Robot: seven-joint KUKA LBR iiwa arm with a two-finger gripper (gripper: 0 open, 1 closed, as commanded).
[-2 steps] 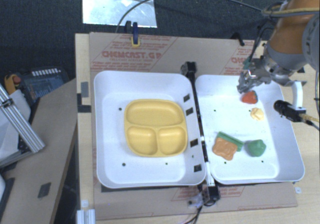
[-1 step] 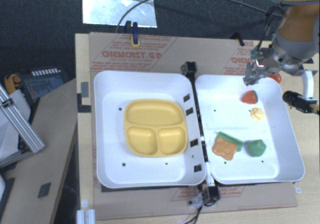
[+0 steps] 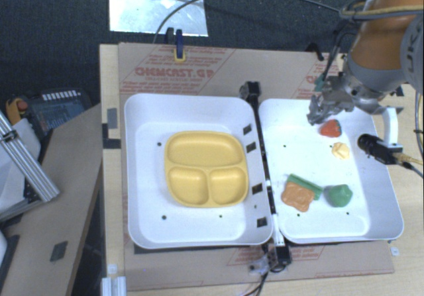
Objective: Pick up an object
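The right bin [image 3: 381,218] on the counter [image 3: 112,155] carries four small pieces. The left bin [image 3: 142,222] holds a yellow divided tray [image 3: 204,167]. Approach step in hand: the tool [image 3: 319,114] hangs just beside the red piece [image 3: 330,129] (nearest candidate), clamping nothing. Whether it stands apart or together I cannot tell. Next move calls for centring over the red piece, then descent.

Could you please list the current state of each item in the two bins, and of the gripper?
Yellow divided tray: flat in the left bin, compartments bare.
Red-orange piece: lying in the right bin, just beside the gripper.
Pale yellow piece: lying loose, apart from the others.
Green strip: resting against the orange piece.
Orange piece: lying flat.
Green lump: lying loose.
Gripper: low over the right bin.
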